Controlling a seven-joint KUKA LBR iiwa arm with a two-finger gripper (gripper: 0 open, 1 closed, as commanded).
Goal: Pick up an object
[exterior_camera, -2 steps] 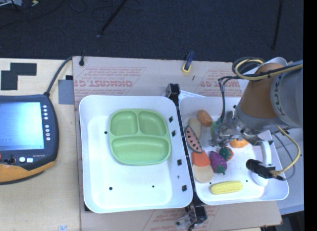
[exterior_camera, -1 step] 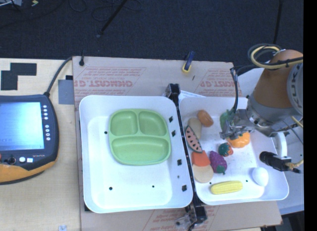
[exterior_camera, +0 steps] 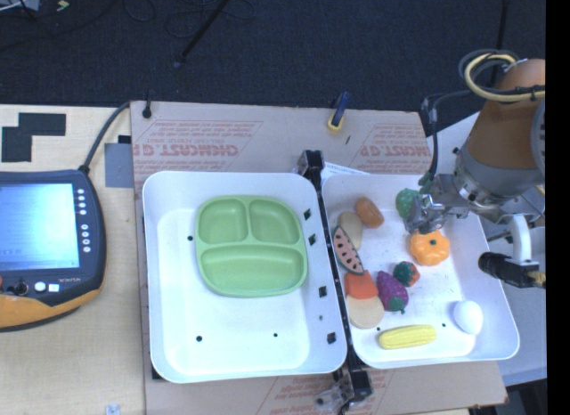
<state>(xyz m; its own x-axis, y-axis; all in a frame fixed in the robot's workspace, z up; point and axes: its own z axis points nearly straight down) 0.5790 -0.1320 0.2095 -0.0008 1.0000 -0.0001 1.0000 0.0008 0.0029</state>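
- The gripper (exterior_camera: 427, 215) hangs over the upper right part of the right bin (exterior_camera: 499, 344); whether anything sits between its tips cannot be told from this angle.
- A green object (exterior_camera: 407, 200) lies just left of the gripper, partly hidden by it, and an orange pumpkin (exterior_camera: 429, 248) lies just below it.
- Further left in that bin are a brown potato-like piece (exterior_camera: 369, 212), a watermelon slice (exterior_camera: 347, 250) and a pale oval piece (exterior_camera: 348, 224).
- Lower down sit a small strawberry (exterior_camera: 406, 272), purple grapes (exterior_camera: 392, 290), an orange-red piece (exterior_camera: 361, 285), a corn cob (exterior_camera: 407, 337) and a white egg (exterior_camera: 467, 317).
- The left bin (exterior_camera: 178, 333) holds a green divided plate (exterior_camera: 250, 246).
- The cardboard sheet (exterior_camera: 205, 142) under the bins bears red printing, upside down and too blurred to read surely.
- A control pendant (exterior_camera: 44, 244) with a lit screen lies at the left edge of the frame; its screen text is too small to read.
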